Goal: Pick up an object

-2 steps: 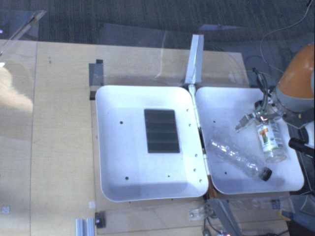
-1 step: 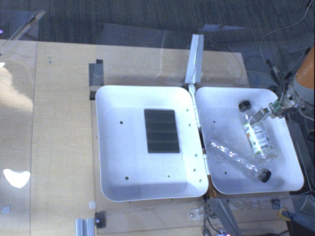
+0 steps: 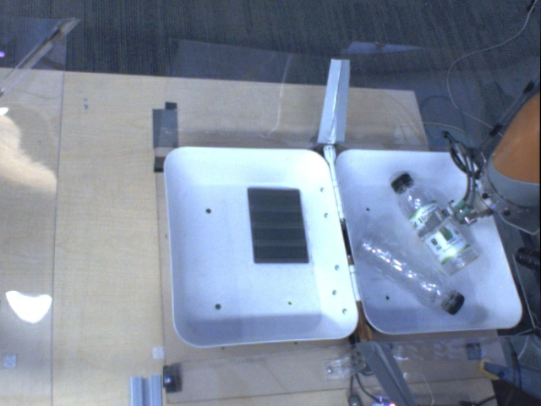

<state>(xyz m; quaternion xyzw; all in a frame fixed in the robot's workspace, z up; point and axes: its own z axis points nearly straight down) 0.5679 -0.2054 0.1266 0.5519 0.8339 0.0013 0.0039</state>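
Two clear, glossy plastic bottles (image 3: 431, 227) (image 3: 410, 275) with black caps just left of the pincer (image 3: 470, 207); smooth white plastic bins (image 3: 194, 311); farther left, matt dark ribbed pad (image 3: 277, 225); pale wooden desk (image 3: 93, 227).

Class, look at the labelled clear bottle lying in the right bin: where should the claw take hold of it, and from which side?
Probably grip the labelled bottle at its label, coming from above, fingers closing across its narrow width. It lies flat and slanted in the right bin, cap toward the far left.
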